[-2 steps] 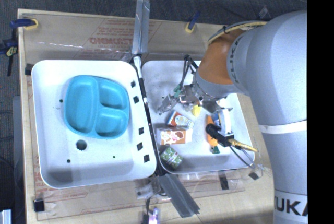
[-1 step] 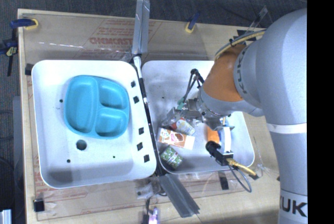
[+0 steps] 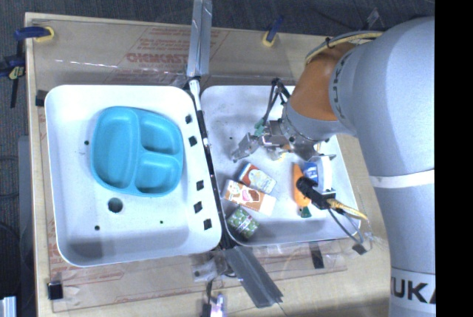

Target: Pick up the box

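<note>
Since the box (image 3: 250, 196) lies flat at about six o'clock in the right bin (image 3: 222, 105), we judge it a light, thin carton that would dent under hard pressure, best pinched across its short sides. A smaller carton (image 3: 259, 178) touches it at one o'clock. Our gripper (image 3: 251, 143) hangs just above, fingers seemingly apart and holding nothing.
</note>
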### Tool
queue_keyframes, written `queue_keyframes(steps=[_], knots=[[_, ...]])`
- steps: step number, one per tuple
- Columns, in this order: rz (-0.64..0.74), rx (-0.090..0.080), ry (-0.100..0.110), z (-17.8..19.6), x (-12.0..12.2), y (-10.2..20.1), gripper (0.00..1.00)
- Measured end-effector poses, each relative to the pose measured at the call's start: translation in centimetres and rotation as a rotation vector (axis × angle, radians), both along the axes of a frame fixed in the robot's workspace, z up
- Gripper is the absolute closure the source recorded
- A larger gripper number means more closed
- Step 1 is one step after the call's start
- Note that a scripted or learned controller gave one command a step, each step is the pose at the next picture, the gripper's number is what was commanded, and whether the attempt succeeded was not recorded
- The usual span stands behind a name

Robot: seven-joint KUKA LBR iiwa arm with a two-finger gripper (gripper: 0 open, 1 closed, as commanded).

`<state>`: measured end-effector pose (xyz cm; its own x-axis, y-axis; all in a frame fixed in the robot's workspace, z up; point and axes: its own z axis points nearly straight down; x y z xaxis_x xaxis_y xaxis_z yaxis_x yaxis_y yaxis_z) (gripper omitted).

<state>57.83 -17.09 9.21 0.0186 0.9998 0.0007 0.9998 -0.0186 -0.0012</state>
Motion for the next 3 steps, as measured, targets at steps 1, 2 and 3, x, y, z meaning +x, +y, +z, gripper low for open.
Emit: queue_keyframes(steps=[1, 2, 3], knots=[[0.007, 0.001, 0.001, 1.0, 0.0, 0.1, 1.0], [0.007, 0.001, 0.002, 1.0, 0.0, 0.1, 0.0], [-0.015, 0.0, 0.002, 2.1, -3.4, 2.3, 0.0]])
